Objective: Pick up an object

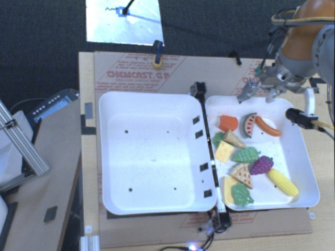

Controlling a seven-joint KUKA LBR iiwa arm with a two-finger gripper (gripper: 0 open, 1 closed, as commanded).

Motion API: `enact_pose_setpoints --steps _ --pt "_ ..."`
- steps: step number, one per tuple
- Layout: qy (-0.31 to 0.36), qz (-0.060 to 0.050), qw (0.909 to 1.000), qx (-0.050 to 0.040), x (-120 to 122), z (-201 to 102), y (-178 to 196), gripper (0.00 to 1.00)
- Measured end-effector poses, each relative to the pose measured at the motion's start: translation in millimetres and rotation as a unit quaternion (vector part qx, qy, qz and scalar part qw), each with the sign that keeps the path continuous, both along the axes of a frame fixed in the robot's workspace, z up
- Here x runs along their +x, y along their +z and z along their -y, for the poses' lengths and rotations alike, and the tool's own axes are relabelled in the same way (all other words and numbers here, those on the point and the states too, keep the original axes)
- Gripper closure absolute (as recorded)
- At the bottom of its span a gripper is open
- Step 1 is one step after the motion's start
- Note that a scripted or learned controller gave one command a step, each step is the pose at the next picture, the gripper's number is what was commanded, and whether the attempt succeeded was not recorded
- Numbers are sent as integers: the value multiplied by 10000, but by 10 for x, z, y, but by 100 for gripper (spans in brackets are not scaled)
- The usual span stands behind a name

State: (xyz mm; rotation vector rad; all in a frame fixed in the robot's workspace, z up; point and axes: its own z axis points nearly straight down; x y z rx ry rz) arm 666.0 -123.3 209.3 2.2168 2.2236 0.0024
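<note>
The tan cardboard-covered desk carried two shallow white plastic bins side by side. The left bin was the wider one. The right bin held a scatter of small toy foods. The grey arm with its orange band reached in from the right, and its two-finger gripper hung over the far rim of the right bin, fingers spread apart with nothing between them.

Among the toys, a yellow corn cob lay near the bin's right wall, just beside a purple grape bunch. A red sausage touched a watermelon slice, with an orange block near the gripper's side. A yellow cheese wedge, a waffle-patterned triangle and a green leafy piece sat towards the divider.
</note>
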Motion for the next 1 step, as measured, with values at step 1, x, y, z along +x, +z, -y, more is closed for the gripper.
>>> enact_pose_setpoints --steps 1 --pt "-9 -74 10000 19 -696 -289 -1020 0"
